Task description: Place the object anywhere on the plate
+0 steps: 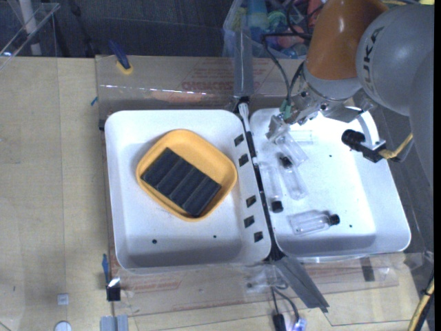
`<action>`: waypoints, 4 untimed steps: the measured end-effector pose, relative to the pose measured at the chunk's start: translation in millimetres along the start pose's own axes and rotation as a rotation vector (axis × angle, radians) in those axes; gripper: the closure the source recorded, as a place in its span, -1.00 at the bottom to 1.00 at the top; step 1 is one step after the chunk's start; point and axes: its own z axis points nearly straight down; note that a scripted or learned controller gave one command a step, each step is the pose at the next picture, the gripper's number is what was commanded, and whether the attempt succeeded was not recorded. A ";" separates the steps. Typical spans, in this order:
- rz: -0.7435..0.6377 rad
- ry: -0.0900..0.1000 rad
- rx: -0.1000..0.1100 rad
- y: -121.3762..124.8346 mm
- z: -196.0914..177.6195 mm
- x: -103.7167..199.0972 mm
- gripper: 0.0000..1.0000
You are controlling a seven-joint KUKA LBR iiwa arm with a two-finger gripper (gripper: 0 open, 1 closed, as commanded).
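We saw 3 clear vials (311, 222) lying in the right bin (386, 205), apart from the yellow plate (155, 154): light, slippery; take one mid-body. The tool's (281, 126) state we could not tell.

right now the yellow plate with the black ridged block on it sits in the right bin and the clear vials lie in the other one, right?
Not quite: the camera view shows the yellow plate, with the black ridged block on it, in the left bin, not the right. The clear vials lie in the right bin, under the gripper.
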 end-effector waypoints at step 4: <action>-0.709 -0.004 -0.006 8.0 -4.8 137.6 1.00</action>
